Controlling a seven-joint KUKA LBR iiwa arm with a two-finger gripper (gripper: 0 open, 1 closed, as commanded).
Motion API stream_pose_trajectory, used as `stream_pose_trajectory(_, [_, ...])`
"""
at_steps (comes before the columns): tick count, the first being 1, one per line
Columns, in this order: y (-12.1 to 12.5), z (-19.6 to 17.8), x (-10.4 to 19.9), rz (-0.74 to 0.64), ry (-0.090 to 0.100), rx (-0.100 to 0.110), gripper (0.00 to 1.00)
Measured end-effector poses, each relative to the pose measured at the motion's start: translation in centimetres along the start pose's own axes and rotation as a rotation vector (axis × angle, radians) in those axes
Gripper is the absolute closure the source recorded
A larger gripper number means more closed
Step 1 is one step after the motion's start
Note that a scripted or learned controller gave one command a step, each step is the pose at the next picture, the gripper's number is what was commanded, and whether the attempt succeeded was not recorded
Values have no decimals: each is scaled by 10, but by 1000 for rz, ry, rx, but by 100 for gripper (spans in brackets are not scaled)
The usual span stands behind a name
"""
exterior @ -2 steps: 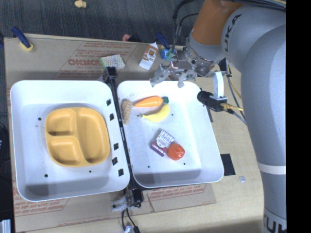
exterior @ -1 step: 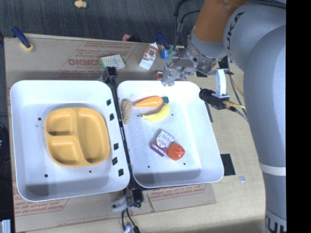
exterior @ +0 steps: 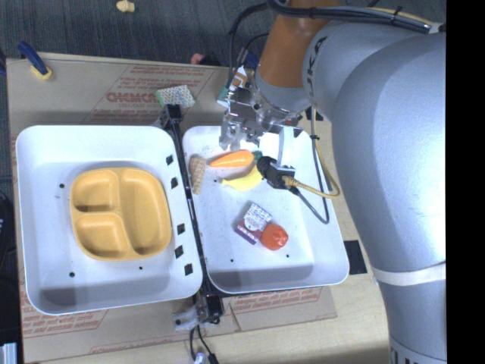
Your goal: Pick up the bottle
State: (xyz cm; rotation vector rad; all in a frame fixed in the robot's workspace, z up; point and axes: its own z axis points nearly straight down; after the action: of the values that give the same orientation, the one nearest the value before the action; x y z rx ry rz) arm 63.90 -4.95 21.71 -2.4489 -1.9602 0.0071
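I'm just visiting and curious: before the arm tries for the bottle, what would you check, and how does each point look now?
1. Bottle found: cannot tell; no item in the right bin plainly reads as a bottle.
2. Gripper over right bin: ok, near its far edge.
3. Holding anything: cannot tell.
4. Clutter below: not ok; toy carrot and yellow piece lie close together.
5. Small packet touches red item: not ok.
6. Yellow divided tray in left bin: ok.

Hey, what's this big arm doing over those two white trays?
A robot arm reaches into the right bin, its gripper hanging just above a toy carrot and a yellow piece. Nearer the front lie a small purple packet and a red toy. The left bin holds a yellow divided plate.
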Motion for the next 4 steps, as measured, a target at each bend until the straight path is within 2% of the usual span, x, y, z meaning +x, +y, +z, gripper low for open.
stream_pose_trajectory(1, [-67, 12, 8, 406, 0, 2, 100])
stream_pose_trajectory(2, [-120, -44, 19, 466, 1, -1, 100])
stream_pose_trajectory(3, [-180, 28, 52, 524, 0, 1, 100])
stream_pose_trajectory(4, [-168, 25, 2, 22, 1, 0, 100])
